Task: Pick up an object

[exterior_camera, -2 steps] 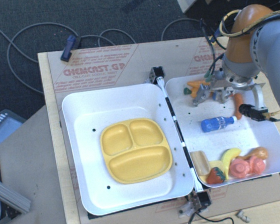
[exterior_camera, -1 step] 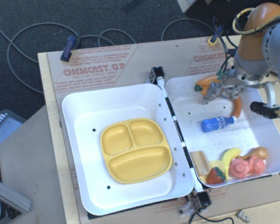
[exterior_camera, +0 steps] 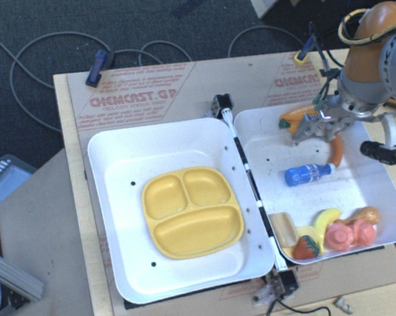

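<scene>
The arm's jaws (exterior_camera: 307,127), their opening impossible to tell, hover low over the right bin (exterior_camera: 384,188) beside an orange carrot (exterior_camera: 294,116), approach under way, descent and closing judged next.

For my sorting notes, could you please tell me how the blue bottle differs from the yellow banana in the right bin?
The small blue plastic bottle is straight and lies alone mid-bin; the curved yellow toy banana sits crowded among other toys by the near wall. The bottle has a paler cap end; the banana is one colour. Both lie in the right white bin.
</scene>
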Available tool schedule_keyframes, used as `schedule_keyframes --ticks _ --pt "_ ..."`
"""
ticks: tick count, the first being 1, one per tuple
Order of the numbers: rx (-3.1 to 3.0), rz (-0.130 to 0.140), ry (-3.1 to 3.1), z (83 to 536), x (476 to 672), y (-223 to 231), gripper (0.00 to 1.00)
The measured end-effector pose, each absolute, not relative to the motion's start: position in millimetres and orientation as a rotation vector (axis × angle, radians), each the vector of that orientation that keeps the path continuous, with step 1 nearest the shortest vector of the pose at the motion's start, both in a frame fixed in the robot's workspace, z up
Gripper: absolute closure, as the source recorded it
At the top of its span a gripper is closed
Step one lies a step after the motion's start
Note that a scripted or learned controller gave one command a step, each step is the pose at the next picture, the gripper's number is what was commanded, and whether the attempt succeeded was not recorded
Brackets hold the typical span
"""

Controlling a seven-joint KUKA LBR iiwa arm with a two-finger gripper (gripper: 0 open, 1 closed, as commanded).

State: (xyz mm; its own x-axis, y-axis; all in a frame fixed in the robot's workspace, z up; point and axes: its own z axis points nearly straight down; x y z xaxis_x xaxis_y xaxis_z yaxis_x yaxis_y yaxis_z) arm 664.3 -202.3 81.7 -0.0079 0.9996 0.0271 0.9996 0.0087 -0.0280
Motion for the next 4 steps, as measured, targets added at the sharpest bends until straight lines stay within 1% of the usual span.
schedule_keyframes --ticks 1,3,4 --pt "-2.176 -0.006 -2.2 81.8 665.2 -208.1 0.0" --pt "-2.178 -0.003 -2.201 81.6 664.9 -209.3 0.0" --pt "-2.208 0.015 -2.211 81.8 662.9 -126.8 0.0"
